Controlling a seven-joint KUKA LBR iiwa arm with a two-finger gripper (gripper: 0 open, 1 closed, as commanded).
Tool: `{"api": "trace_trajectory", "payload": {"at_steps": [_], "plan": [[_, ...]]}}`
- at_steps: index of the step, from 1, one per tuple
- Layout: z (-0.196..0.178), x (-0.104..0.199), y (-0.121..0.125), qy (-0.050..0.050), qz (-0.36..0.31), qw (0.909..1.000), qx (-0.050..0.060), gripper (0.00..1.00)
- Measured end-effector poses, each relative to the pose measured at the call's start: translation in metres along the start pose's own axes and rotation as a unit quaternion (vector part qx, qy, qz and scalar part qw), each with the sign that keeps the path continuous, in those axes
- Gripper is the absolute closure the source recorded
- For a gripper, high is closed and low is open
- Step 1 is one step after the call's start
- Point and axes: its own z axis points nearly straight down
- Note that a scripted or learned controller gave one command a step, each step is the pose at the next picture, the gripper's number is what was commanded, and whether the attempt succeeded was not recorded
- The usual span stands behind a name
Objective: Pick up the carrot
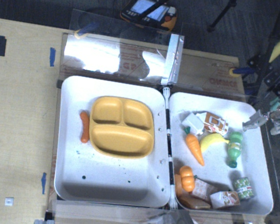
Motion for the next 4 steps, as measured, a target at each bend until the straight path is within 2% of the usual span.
{"api": "trace_trajectory", "payload": {"at_steps": [1,2,3,4], "plan": [[0.035,0.074,0.013,0.0,-0.099,0.9951,0.0,0.0],[0.115,0.099,0.009,-0.006,-0.157,0.9875,-0.014,0.0],[0.121,0.117,-0.006,-0.008,-0.097,0.995,-0.023,0.0],[0.122,0.121,-0.006,-0.005,-0.165,0.9861,-0.022,0.0]]}}
